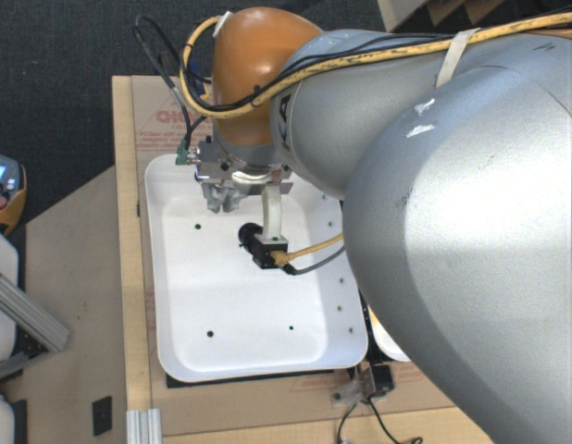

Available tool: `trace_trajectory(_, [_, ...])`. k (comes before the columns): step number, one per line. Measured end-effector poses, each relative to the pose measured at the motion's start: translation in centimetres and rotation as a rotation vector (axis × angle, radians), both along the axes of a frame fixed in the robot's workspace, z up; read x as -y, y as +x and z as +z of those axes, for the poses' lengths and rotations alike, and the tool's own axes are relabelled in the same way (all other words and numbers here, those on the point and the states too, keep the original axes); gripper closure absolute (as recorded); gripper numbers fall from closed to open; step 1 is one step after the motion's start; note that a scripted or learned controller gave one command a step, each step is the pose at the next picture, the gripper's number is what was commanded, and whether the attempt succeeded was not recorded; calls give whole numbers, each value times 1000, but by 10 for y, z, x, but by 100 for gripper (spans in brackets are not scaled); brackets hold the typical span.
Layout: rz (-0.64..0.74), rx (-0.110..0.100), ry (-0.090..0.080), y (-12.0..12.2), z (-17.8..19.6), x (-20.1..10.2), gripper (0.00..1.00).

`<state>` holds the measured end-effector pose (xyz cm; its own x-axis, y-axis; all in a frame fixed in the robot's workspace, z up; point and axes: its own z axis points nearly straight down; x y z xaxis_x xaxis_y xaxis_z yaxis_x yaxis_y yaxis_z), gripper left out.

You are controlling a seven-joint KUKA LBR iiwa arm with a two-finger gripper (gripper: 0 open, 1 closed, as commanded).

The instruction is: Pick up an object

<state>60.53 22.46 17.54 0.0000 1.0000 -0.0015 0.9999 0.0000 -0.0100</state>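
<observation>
Claw (219, 197): hangs low over the far end of the white bin (221, 313), just under the orange band (254, 63).
Claw state: from where I stand I cannot tell whether it is apart or together.
Object: hidden; if 1 is within reach, it is probably tucked beneath the claw or behind the arm (434, 202).
Bin: smooth white floor with a few small dark dots, resting on the worktop (129, 248).
Handling: only a guess, but I would expect something small and light that may skid on the slick floor.
Hold: across its narrowest part, near the middle, squeezed gently in case it is soft or fragile.
</observation>
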Motion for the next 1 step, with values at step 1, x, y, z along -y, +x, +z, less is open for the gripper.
trace_trajectory(1, [1,19,3,64,39,0,100])
